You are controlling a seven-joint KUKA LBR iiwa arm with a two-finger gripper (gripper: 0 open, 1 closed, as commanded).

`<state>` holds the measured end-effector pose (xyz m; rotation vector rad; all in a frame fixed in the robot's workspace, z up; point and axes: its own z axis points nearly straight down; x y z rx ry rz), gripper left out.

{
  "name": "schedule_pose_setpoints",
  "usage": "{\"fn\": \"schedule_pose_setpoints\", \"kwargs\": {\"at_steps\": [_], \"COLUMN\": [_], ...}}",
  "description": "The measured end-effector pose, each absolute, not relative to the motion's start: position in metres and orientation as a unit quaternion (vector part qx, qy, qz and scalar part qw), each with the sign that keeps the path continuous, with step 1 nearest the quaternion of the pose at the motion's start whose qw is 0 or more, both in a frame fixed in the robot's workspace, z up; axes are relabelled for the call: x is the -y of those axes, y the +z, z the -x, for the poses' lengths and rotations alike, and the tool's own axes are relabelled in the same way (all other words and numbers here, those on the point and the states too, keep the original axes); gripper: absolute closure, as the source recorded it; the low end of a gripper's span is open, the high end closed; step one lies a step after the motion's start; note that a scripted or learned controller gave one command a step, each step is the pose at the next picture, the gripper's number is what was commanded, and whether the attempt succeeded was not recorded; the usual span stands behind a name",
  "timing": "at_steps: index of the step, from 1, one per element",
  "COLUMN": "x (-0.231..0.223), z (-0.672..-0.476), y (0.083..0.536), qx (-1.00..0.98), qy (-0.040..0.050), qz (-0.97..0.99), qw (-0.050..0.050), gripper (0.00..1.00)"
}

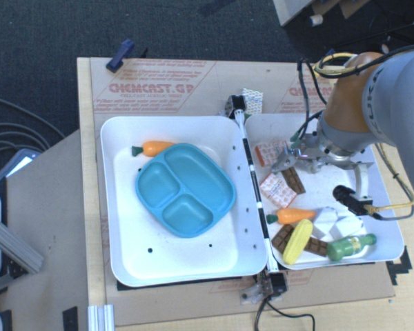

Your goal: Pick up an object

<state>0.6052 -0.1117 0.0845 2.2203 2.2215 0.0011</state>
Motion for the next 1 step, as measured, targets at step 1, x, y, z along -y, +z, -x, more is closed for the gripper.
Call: {"fn": "schedule_pose_setpoints", "kwargs": {"at_steps": [1], "x": [0.1118], "z": [-0.6059], "y": [0.0948], "qx": [-0.708], "qy": [0.0008], "qz": [-0.707], "qw": [0.002], "gripper": [1.0]}}
